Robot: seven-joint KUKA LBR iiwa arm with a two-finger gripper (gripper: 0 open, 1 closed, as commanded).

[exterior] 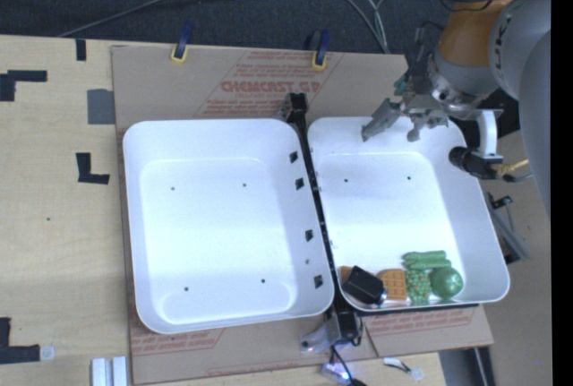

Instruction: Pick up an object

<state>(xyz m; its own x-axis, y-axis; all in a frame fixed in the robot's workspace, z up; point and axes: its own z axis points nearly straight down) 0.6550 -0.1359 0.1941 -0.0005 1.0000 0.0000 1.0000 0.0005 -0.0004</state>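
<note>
Nearest you, along the front wall of the right bin (466, 196), sits a small cluster: a black object (363, 285), an orange block (392, 284) just beside it, a green ridged piece (423, 270) and a green ball (447, 283) at the corner. The left bin (215, 142) lies alongside, sharing the middle edge. Look to the far rim of the right bin: the gripper (395, 128) hangs there with its fingers spread, nothing between them, well apart from the cluster.
</note>
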